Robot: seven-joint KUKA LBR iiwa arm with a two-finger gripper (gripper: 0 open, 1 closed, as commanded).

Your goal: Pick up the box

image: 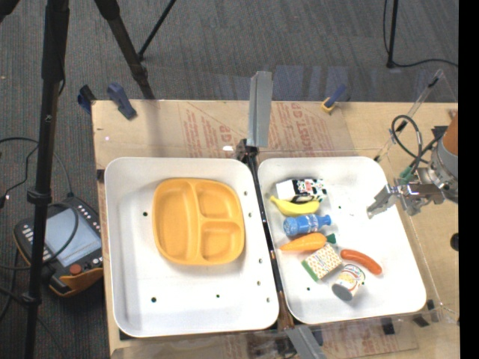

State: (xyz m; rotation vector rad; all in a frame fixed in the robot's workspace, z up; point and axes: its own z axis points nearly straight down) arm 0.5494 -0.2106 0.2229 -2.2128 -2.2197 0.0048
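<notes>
In the right bin (389,290), a small box (322,261) with a speckled cream top and a green edge lies tilted, between an orange carrot (303,242) and a red sausage (361,260). At the bin's far left stands a black-and-white carton (303,189). My gripper (393,205) hovers over the bin's right rim, well to the upper right of the small box. It is open, and nothing sits between its fingers.
The right bin also holds a banana (294,205), a blue bottle (307,224) and a small can (348,281) on its side. The left bin (127,290) holds a yellow divided plate (199,221). A grey post (260,114) stands behind the bins.
</notes>
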